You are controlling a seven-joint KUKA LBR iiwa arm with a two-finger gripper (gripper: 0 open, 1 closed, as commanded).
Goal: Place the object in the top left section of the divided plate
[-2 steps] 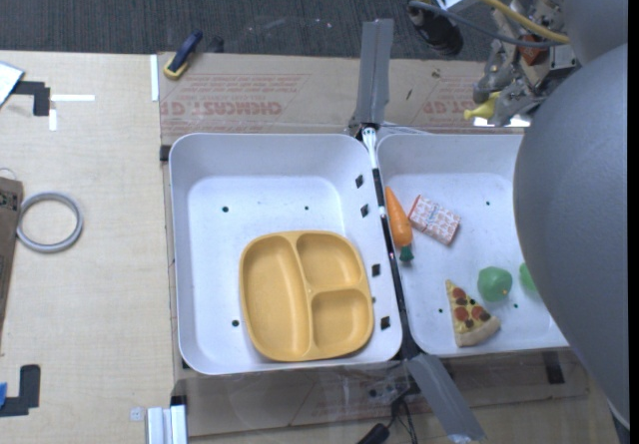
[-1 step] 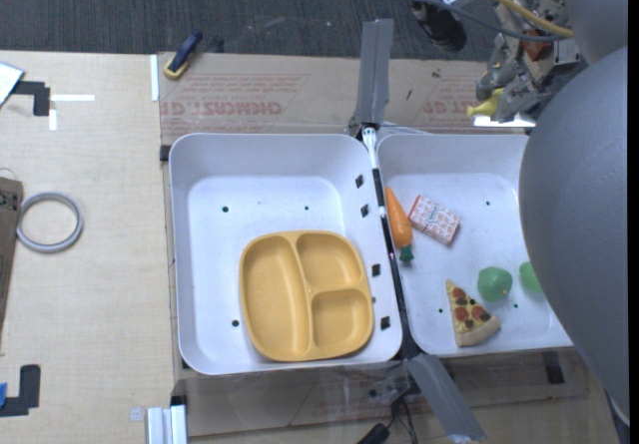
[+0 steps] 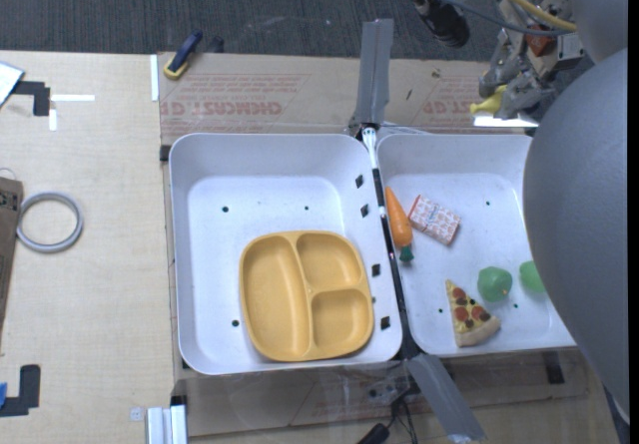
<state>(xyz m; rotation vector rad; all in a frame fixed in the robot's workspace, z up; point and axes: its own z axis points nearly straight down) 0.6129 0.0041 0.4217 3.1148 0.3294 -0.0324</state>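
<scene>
2 bins sit on the worktop: the left bin (image 3: 195,232) bears the plate (image 3: 306,294), the right bin (image 3: 499,183) holds carrot (image 3: 398,220), box (image 3: 434,219), pizza (image 3: 469,313) and a green piece (image 3: 494,282). Pincer (image 3: 509,93) hangs above the right bin's far rim; whether it is open or closed cannot be told. Risk: crowded items invite a missed or double grasp.

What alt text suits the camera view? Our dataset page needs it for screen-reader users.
A yellow divided plate lies in the left white bin; the right bin holds a carrot, pizza slice, pink box and green toys. The arm's gripper hangs above.
</scene>
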